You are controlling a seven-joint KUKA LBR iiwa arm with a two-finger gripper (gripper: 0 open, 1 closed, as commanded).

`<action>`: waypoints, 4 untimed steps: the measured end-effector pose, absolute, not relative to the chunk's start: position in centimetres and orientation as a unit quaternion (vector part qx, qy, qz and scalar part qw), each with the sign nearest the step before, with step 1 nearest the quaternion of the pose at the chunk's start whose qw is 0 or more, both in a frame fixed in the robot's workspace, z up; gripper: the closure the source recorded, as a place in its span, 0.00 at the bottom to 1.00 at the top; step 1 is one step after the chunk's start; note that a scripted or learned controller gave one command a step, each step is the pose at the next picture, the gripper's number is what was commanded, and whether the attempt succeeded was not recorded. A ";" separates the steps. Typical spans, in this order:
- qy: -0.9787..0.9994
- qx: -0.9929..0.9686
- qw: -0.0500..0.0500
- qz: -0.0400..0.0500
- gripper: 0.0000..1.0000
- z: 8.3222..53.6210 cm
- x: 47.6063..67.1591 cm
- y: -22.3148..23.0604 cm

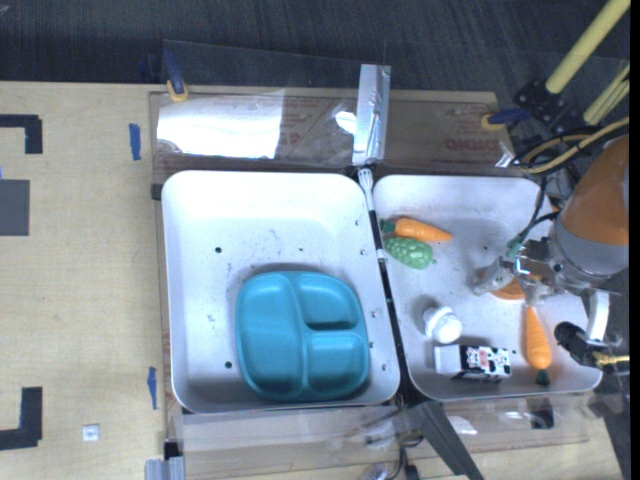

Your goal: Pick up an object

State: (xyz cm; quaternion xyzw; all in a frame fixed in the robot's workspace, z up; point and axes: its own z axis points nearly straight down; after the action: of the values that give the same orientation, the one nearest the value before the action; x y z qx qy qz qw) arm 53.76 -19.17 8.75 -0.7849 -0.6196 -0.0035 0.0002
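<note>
Gripper (508, 273) low in the right bin (460, 193).
You see it near the bin's right side, beside a small orange piece; you cannot tell its state. One carrot (537, 338) lies just below, another carrot (422, 231) far left.

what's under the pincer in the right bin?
The pincer hangs over an orange piece, of which a sliver shows at its lower edge; what it is cannot be told. A carrot lies just below on the right bin floor.
</note>
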 end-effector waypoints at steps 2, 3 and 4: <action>-0.581 -0.814 0.000 0.000 0.00 15.5 56.1 -20.3; -0.559 -0.829 0.004 -0.007 0.00 10.1 54.9 -20.1; -0.701 -0.713 -0.002 -0.003 0.00 8.8 49.6 -19.8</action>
State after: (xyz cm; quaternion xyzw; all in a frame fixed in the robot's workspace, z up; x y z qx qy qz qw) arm 49.56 -19.82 8.79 -0.7128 -0.7014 -0.0029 -0.0020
